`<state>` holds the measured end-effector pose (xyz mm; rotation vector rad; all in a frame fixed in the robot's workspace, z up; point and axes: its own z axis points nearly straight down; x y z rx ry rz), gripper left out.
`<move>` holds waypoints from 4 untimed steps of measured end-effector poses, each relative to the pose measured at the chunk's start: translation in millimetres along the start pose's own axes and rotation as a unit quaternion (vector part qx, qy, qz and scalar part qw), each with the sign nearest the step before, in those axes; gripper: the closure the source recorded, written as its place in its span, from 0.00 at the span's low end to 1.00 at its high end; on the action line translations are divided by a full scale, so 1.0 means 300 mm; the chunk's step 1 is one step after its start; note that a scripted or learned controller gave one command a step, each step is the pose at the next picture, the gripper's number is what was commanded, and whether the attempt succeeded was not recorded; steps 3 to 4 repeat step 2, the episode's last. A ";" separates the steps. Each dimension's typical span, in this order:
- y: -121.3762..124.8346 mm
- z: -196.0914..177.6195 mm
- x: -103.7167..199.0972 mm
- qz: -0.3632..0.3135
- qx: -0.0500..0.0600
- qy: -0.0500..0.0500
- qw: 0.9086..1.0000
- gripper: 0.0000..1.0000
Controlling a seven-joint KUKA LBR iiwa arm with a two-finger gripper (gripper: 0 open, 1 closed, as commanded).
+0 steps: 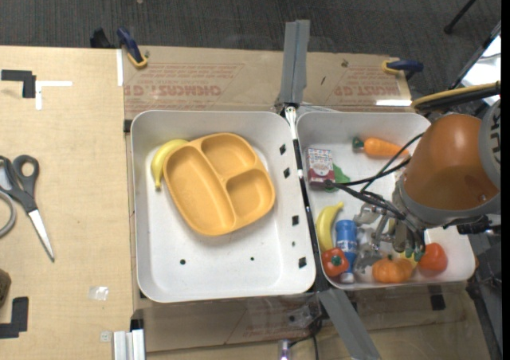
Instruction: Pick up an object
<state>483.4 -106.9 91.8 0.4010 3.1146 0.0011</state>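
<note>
Two shallow white plastic bins hold bright items: an orange-yellow three-part plastic plate over a yellow banana; opposite, an orange toy carrot with green top, a blue can, a red-and-white carton, and red and orange round fruits.

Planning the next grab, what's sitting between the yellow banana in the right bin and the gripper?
In the camera view, a blue can stands between the banana and the gripper.
</note>
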 end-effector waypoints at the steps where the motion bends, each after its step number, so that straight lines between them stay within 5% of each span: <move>1: 0.069 -0.004 -0.394 0.093 0.000 -0.002 0.996 0.00; 2: 0.157 -0.006 -0.411 0.064 0.001 -0.003 0.998 0.00; 4: 0.157 -0.006 -0.411 0.064 0.001 -0.003 0.998 0.00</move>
